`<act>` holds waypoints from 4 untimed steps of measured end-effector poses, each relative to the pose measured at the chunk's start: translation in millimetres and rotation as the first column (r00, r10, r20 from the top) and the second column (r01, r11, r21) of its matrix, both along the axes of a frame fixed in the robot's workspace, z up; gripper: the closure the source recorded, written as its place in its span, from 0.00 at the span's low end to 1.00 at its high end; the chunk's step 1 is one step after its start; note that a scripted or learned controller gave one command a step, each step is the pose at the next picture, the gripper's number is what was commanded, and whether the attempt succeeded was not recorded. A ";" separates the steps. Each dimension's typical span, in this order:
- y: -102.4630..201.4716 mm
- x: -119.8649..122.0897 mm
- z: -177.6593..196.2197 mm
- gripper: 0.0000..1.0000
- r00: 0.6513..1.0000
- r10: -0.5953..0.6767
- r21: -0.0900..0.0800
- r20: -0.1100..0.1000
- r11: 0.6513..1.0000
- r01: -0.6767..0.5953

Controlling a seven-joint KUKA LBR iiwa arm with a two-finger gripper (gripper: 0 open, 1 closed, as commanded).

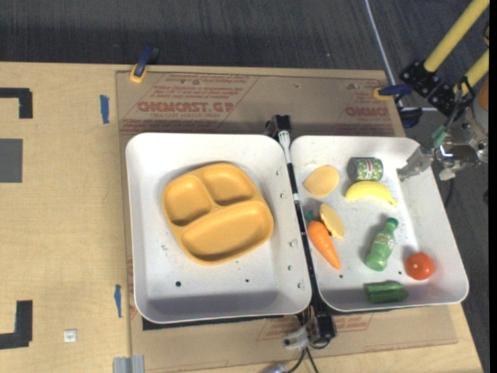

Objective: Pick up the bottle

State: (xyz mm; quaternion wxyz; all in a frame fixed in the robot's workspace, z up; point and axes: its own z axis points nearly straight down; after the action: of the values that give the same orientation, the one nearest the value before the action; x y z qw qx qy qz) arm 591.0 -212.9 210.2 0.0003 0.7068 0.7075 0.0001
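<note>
In right bin point(443, 208): bottle point(380, 245) lying near tomato point(420, 266); claw point(422, 162) above rim, grip state unclear.

Two white bins: left bin point(147, 208), right bin point(443, 224). Left bin: one yellow sectioned plate point(217, 210). Right bin: one green bottle point(380, 245), one can point(365, 168), one banana point(370, 193), one carrot point(324, 244), one tomato point(420, 266), one green vegetable point(385, 291), two pale yellow pieces point(321, 180) point(332, 220).

The end effector point(417, 164) reaches in from the right edge, hanging low, tilted leftward, holding nothing.
</note>
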 end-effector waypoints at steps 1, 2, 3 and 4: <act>32.1 -18.5 -124.6 0.00 0.996 0.090 0.000 0.002 0.996 -0.090; 47.6 -81.0 -124.0 0.00 0.884 0.468 -0.002 0.002 0.884 -0.468; 85.9 -107.6 -123.8 0.00 1.000 -0.004 -0.001 0.005 1.000 0.004; 109.6 -109.9 -123.9 0.00 0.928 -0.372 -0.001 0.008 0.928 0.372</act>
State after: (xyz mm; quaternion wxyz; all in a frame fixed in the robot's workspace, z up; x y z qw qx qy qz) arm 481.2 -103.4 86.4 0.0037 0.8280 0.5607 0.0020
